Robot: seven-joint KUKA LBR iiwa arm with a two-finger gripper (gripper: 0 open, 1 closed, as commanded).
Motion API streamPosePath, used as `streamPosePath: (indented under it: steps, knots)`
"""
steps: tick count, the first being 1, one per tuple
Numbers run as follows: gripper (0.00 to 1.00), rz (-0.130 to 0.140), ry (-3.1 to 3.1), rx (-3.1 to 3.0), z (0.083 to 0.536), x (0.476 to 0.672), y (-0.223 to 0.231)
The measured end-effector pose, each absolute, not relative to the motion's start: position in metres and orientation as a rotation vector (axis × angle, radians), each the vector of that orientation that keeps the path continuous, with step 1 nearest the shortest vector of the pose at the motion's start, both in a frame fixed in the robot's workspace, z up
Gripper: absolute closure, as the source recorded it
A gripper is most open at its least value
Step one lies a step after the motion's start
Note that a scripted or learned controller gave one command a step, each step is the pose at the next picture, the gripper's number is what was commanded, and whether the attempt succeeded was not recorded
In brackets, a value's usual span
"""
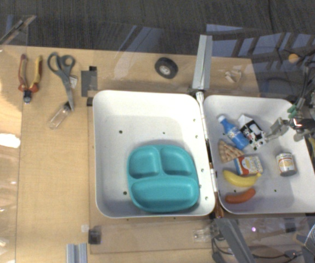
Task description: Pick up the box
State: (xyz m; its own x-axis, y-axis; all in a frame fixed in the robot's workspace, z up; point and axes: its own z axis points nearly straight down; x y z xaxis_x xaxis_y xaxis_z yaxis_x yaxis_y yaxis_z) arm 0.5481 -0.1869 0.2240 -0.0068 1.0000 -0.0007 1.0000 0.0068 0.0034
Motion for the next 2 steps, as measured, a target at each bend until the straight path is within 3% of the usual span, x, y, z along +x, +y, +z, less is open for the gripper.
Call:
streamPosePath:
  steps: [1, 2]
  knots:
    - [0.0, 0.003, 2.251, 2.189, 0.125, 0.509, -0.108]
    - [0.0, 0.019, 2.273, 2.138, 0.095, 0.528, -0.124]
